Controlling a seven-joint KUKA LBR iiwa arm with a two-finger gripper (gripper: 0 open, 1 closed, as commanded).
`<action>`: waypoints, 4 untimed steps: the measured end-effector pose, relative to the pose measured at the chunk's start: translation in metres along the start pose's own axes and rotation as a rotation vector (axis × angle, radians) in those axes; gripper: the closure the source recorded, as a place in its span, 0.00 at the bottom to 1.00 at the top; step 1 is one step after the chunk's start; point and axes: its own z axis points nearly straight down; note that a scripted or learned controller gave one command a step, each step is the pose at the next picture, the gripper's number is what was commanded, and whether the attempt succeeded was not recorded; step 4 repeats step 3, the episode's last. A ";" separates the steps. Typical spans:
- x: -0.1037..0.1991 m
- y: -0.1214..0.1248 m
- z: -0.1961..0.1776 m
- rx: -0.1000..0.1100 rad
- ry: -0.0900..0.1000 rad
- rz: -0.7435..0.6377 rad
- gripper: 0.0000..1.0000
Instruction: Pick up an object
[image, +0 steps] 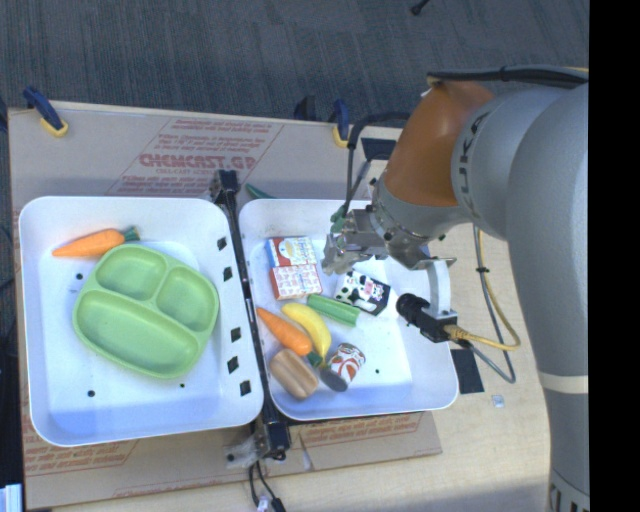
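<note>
My gripper (343, 256) hangs low over the upper middle of the right bin (432, 385), beside the small carton (293, 267) and just above the black-and-white cow-print box (361, 292). I see nothing between its fingers. Below lie a green stick (332, 308), a banana (309, 328), a carrot (284, 331), a bread roll (293, 373) and a small can (342, 365). The left bin (50, 400) holds a green divided plate (147, 309) and another carrot (92, 242).
The arm's grey body and orange band (440, 140) cover the right bin's upper right. A black fitting with a cable (425, 318) sticks out over the bin's right side. Black clips (234, 300) run along the divider between the bins. Cardboard (190, 150) lies under both.
</note>
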 end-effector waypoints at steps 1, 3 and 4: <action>0.021 -0.065 -0.010 0.000 0.001 0.002 1.00; -0.022 0.027 -0.039 -0.002 0.002 0.002 1.00; -0.022 0.027 -0.039 -0.002 0.002 0.002 1.00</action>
